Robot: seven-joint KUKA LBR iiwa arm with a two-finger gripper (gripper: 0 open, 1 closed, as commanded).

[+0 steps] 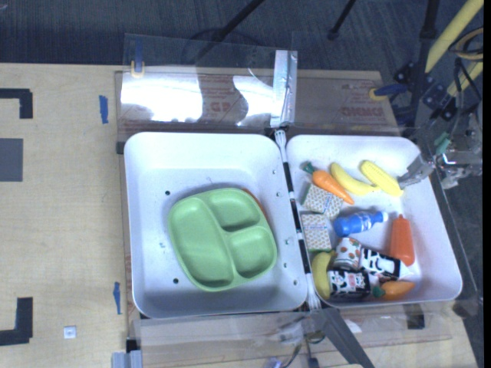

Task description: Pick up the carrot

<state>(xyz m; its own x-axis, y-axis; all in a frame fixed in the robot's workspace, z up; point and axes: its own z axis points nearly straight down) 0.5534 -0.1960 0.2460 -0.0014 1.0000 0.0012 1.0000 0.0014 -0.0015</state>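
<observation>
Left bin (146, 156) on the worktop (54, 205) holds one green divided plate (222, 238), three compartments, lying flat near the bin's centre. Right bin (441, 259) is crowded. The carrot (331, 185), orange with a green top, lies at the upper left of this bin, just beside the dividing wall, slanting down to the right; its tip meets a patterned packet (322, 202). Two yellow bananas (367, 179) lie just right of the carrot. Below them, a blue-and-white bottle (358, 222), then a black-and-white cow-print carton (360, 271) with a yellow item (321, 271) beside it at the bin's lower left. An orange bottle (401, 240) stands further right. The tool (430, 167) sits at the bin's upper right edge, well apart from the carrot; whether it is released or clenched, cannot tell.
</observation>
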